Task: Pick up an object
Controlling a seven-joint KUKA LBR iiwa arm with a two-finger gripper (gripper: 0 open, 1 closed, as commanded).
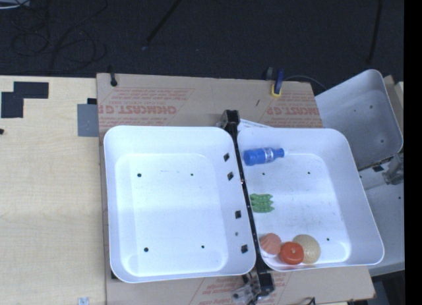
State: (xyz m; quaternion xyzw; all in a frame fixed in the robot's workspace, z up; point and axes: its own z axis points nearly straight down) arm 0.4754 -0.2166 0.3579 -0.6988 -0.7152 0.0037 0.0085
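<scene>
blue bottle lying flat, right bin | end effector state: cannot tell

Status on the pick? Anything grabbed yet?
Nothing looks picked yet. All the items lie in the right bin: blue bottle near the far edge, green pea pod mid-bin, and a red round piece, pinkish piece and tan round piece clustered at the near edge. Nothing is in hand. The whole pick remains.

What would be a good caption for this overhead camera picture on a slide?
Two white bins side by side; the right bin holds a blue bottle, a green toy and three round pieces, awaiting a pick.
</scene>
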